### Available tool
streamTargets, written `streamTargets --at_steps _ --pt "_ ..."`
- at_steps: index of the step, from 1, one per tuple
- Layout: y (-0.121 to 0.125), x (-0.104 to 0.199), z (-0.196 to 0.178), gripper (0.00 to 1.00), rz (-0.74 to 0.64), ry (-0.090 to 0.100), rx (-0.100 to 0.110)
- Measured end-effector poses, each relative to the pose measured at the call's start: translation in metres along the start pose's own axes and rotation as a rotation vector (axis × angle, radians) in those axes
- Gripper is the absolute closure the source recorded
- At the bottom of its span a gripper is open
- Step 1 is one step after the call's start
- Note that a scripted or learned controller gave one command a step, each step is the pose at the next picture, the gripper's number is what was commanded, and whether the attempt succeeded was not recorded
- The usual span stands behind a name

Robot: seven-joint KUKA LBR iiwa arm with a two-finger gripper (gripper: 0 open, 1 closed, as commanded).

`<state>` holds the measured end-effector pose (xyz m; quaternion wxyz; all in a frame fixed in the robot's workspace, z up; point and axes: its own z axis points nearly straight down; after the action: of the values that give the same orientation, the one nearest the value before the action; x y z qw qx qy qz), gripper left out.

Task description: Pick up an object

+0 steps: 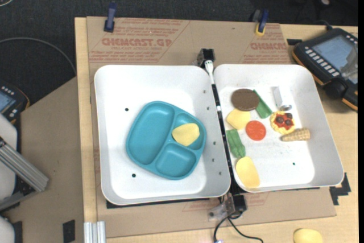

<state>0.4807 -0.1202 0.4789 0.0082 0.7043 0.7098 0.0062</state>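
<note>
Hand grip: can't tell. Yellow chip sits on blue plate in left bin; brown disc and red disc lie in right bin.

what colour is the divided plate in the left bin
Teal blue; the divided plate shows best in the camera view.

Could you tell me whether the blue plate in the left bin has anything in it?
Yes, partly filled. One yellow piece lies in the right-hand compartment of the blue plate; its other two compartments show bare blue.
</note>
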Motion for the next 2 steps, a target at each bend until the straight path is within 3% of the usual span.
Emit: streamTargets --at_steps 1,2 --pt "-0.007 -0.053 0.155 1.00 0.013 0.005 0.035" --pt "-0.004 -0.107 0.070 1.00 0.013 -0.005 0.010"
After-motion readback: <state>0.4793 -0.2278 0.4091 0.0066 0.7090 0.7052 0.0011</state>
